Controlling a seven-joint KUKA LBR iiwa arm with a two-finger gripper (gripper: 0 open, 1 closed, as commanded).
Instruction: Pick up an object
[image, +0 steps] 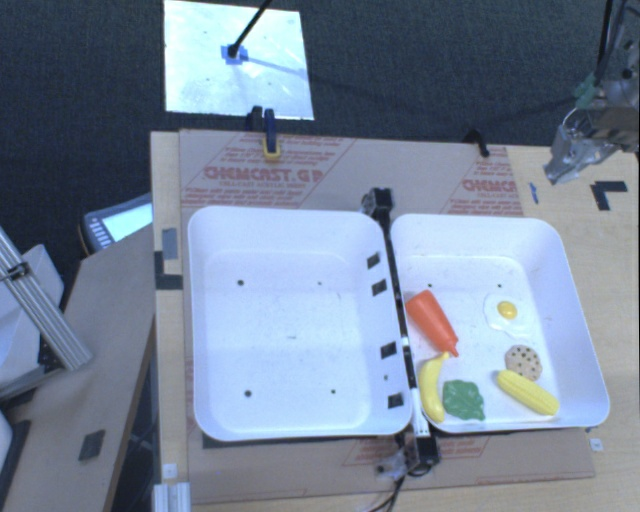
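The right bin (540, 240) holds several toy foods. An orange carrot (432, 319) lies near the bin's left wall. Below it a yellow banana (431, 386) stands beside a green leafy piece (464, 399). A fried egg (505, 311) rests further right, with a brown cookie (523, 361) and a yellow corn cob (528, 392) below it. My gripper (573, 153) hangs at the upper right, above the bench and beyond the right bin's far corner, well away from all the foods.
The left bin (290, 330) sits beside the right one, joined by black clips (385, 320) along the divide. A cardboard sheet (330, 165) lies under both. A reflective square plate (238, 60) rests on the dark floor behind. Metal framing (40, 310) stands at left.
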